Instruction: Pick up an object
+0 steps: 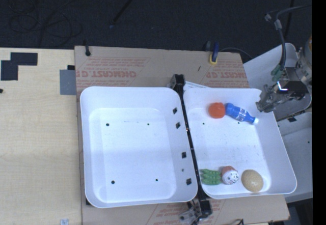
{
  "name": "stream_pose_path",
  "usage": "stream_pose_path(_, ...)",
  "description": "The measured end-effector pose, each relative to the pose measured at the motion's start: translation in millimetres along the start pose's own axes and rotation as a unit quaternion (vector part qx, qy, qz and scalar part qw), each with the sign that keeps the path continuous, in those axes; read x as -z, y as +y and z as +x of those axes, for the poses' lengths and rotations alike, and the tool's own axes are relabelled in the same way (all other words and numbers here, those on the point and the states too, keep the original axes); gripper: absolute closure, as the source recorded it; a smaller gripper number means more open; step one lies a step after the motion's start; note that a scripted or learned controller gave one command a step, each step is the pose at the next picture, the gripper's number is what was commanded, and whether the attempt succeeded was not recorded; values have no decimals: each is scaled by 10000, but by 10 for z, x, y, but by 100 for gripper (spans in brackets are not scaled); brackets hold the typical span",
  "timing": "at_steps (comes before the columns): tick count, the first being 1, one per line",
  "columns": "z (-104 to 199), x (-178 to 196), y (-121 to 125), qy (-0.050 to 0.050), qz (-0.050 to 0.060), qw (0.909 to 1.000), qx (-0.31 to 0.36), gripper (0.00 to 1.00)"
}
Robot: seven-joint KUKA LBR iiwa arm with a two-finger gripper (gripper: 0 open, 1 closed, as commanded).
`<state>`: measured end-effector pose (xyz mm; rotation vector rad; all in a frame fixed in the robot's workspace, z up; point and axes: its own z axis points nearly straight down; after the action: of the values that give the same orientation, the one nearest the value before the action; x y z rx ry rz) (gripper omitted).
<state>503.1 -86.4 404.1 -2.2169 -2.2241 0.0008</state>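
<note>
The pincer [266,103] hangs over the right bin's [275,137] upper right rim; whether it is clenched or released, I cannot tell. Inside lie a blue bottle [239,113] beside an orange ball [217,110], and along the near wall a green toy [210,176], a red-and-white ball [229,175] and a tan egg [252,180].

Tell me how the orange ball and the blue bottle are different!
The orange ball is round; the blue bottle is long and lies on its side. The ball is one colour; the bottle has a pale tip. Both sit side by side in the right bin.
</note>
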Motion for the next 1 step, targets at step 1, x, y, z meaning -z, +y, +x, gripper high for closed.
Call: stream_pose_path(1, -130, -45, 278, -11, -2, 10000, -21, 100)
